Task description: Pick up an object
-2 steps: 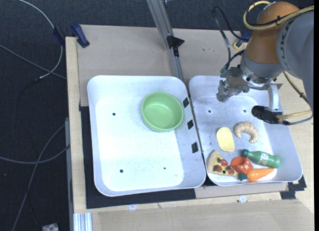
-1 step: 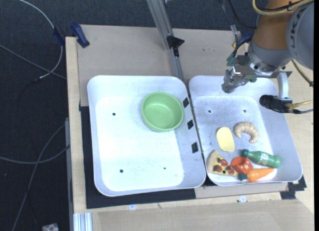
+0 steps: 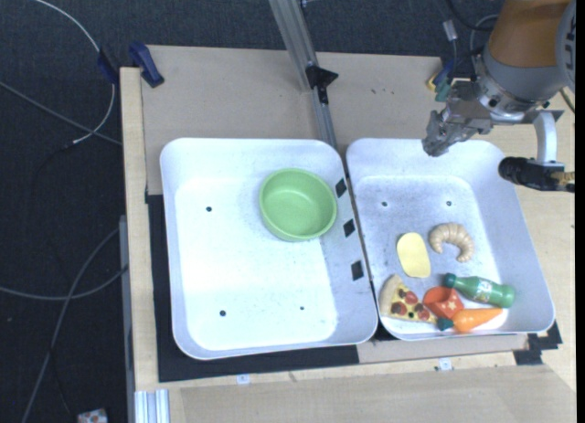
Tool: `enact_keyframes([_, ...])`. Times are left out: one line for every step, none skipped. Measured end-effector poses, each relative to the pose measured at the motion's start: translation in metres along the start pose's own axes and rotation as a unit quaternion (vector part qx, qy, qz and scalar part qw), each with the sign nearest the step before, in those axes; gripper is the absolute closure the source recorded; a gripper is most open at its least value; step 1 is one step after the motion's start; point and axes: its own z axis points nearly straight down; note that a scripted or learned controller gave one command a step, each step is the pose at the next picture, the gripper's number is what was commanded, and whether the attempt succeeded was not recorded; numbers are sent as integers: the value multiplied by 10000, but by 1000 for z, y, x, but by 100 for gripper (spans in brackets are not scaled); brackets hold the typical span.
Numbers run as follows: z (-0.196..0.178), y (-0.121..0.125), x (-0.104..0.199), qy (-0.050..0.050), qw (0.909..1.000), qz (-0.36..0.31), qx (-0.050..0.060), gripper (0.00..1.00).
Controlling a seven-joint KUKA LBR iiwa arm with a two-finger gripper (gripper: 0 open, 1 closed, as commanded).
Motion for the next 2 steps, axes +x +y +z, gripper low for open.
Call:
enact_keyframes([13, -20, 55, 29, 9999, -21, 102, 100])
enact_keyframes([13, -48, 100, 26, 9999, -19, 113, 100])
